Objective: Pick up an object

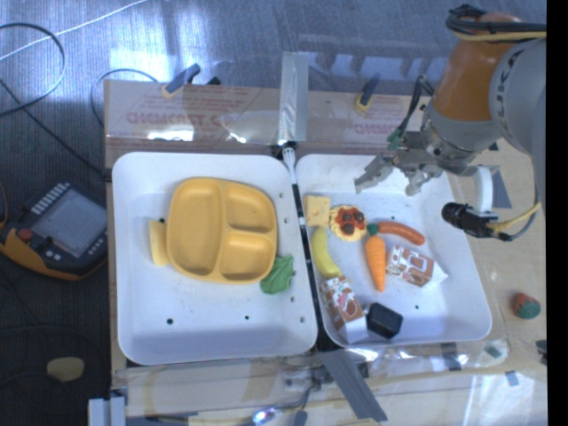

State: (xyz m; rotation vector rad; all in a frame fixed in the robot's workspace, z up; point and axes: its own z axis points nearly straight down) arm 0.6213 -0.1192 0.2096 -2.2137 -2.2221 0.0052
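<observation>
Nothing picked yet: grey two-finger gripper hovers w/ fingers spread, empty, over far part of right white bin (orange toy carrot etc. untouched).

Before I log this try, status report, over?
Gripper open above right bin's far edge, holding nothing. Carrot, banana, sausage lie untouched. Nothing in the way.

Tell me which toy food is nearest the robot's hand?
The red sausage, lying just below the hand. The carrot and banana lie farther down.
</observation>
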